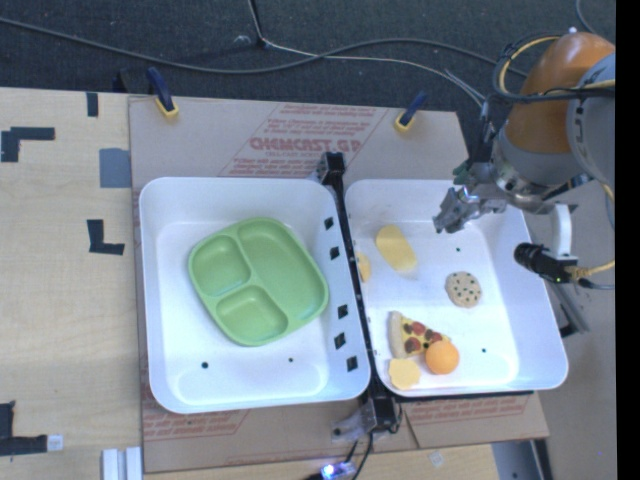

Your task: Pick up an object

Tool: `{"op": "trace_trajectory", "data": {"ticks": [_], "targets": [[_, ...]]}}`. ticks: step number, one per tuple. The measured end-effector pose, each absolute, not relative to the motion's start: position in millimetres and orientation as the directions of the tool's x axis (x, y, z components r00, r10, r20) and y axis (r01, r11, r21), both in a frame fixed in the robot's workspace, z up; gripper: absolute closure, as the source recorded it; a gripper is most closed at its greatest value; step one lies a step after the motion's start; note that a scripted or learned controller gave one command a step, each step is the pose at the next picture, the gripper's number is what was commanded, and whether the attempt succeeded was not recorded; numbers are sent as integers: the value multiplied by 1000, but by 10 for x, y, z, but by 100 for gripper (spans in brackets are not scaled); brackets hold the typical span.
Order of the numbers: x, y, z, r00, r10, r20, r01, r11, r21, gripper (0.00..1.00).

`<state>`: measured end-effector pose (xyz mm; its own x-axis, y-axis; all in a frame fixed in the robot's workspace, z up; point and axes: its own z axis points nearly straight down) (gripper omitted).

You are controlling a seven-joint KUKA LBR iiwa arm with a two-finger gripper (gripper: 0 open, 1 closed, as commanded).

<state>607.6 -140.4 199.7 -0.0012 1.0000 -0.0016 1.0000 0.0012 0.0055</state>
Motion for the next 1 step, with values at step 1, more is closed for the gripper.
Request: {"op": "trace_trajectory", "data": {"ticks": [1], "targets": [[6079,-1400,2075,-1,1000,0,1000,1,0,100]]}}
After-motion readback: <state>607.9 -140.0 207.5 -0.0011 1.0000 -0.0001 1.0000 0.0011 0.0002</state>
